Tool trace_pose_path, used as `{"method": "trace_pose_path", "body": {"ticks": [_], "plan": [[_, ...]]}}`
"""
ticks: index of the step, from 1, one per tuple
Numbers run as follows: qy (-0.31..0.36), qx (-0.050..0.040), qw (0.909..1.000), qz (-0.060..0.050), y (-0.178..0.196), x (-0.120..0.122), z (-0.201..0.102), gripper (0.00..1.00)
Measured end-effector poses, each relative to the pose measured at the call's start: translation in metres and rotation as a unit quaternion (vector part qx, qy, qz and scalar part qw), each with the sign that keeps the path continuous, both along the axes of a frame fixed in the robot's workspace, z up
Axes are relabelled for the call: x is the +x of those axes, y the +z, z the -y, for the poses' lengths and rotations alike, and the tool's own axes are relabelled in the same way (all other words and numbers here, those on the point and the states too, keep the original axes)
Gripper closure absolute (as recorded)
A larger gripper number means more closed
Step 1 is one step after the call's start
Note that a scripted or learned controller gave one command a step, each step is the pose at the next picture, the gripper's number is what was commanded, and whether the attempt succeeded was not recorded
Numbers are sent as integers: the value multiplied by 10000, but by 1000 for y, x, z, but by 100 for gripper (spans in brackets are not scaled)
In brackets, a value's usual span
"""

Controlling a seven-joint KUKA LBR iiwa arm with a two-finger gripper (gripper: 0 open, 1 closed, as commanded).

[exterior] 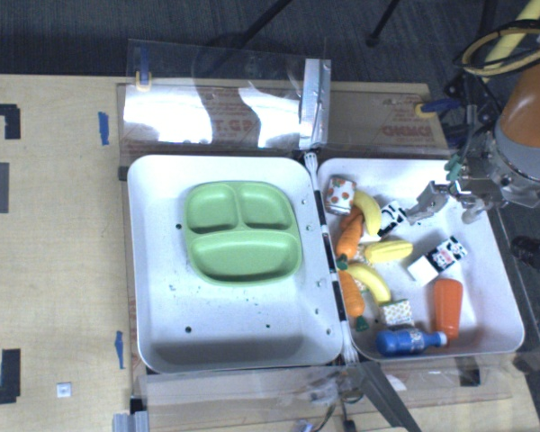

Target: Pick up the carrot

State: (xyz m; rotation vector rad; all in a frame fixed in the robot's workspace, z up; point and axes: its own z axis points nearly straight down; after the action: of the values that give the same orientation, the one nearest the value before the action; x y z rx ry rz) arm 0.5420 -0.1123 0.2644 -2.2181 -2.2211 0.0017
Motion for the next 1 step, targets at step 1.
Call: {"method": "trace_pose_path", "body": {"ticks": [1], "plan": [[-1253,0,9921,-9,-114,-51,9,0]]}}
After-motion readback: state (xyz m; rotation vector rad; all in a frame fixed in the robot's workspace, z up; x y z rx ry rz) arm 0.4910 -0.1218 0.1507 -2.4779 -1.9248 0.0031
